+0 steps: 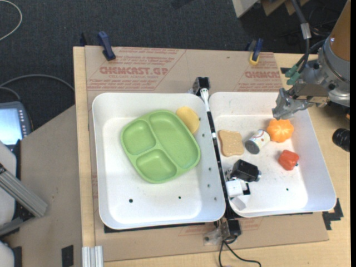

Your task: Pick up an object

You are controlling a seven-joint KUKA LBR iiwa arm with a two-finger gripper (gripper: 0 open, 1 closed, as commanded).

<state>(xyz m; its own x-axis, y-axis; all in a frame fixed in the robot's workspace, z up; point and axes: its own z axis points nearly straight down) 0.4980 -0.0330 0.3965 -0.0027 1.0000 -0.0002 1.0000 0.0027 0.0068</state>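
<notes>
The round orange pumpkin-like toy (280, 130) lies in the right shallow white bin (314, 196), near its back right part, just below and to the right of the grey two-finger gripper (281, 110); whether they touch cannot be told. The gripper hangs low over the bin's back edge with nothing seen between its fingers, and how far the jaws stand apart cannot be told. The arm reaches in from the right, its wrist tilted down toward the bin. Near the pumpkin toy lie a small white-and-grey cylinder (256, 142), a tan slice of toy bread (230, 143), a small red block (288, 159) and a black-and-white object (241, 177). The left shallow white bin (111, 204) holds a green three-compartment plastic tray (160, 146) and a yellow rounded piece (188, 117) at the tray's back right corner.
</notes>
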